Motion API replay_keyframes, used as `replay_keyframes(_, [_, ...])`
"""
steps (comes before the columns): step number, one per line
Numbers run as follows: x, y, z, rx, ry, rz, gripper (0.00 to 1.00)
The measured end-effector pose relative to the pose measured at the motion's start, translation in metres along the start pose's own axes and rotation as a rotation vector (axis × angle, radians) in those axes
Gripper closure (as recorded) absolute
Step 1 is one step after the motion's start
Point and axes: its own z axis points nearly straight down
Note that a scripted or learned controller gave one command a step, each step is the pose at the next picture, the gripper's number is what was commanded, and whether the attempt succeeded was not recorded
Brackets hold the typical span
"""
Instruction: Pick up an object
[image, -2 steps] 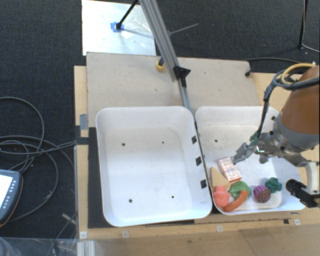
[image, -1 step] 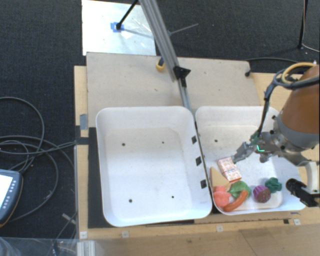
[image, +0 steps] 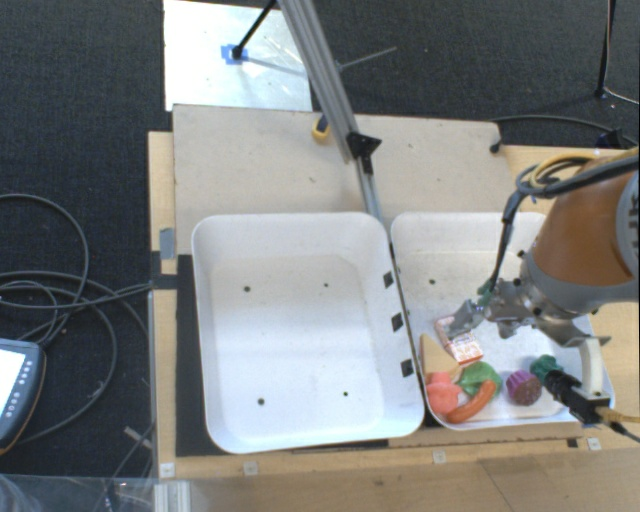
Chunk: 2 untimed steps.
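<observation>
Right, you've got the grey arm with the orange band (image: 585, 235) reaching in over the right-hand shallow white bin (image: 440, 250), and its two-finger gripper (image: 462, 322) is low over that bin's middle, close to the front half. Whether the claw is apart or together you cannot tell from this angle, the metal tip is too small and blurred to read, and nothing is visibly between it.

Just beneath and touching the tip in the view sits a small red-and-white printed packet (image: 466, 349). Beside it, toward the dividing wall, a pale tan wedge-shaped block (image: 434, 354) leans near the bin's left edge. Along the front edge you have a cluster: a salmon-pink rounded toy (image: 441, 388) at the front-left corner, an orange carrot-shaped piece (image: 474, 402) lying tilted against it, and a green leafy plastic piece (image: 478, 376) on top of both. Further right along the front edge, a purple ribbed ball-shaped toy (image: 523, 387) sits apart, with a dark green rounded object (image: 545, 366) just beside it

Your left-hand white bin (image: 290, 330) shows its bare floor with a few dark dots
</observation>
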Motion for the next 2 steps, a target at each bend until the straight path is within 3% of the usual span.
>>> replay_keyframes(2, [-0.005, 0.008, 0.091, -0.011, -0.001, 0.001, 0.0])
